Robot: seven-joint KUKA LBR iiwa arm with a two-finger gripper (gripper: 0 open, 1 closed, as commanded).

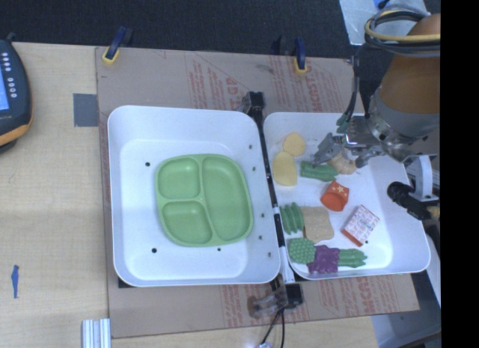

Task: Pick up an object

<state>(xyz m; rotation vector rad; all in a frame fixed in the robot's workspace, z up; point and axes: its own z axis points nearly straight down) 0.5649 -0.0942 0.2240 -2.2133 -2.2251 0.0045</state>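
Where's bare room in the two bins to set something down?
Left bin: bare floor all around the green divided plate, widest on its left and along the bottom. Right bin: crowded; toy food fills its middle and left, with the hand over it.

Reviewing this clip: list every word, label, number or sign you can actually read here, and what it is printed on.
Nothing can be quoted letter for letter.
Cardboard sheet under the bins: rows of red printing, too blurred to read.
Small red and white packet in the right bin: red markings, too small to read.
Red block: a yellow mark, no legible text.
Handheld pendant at the left edge: screen and buttons, unreadable.
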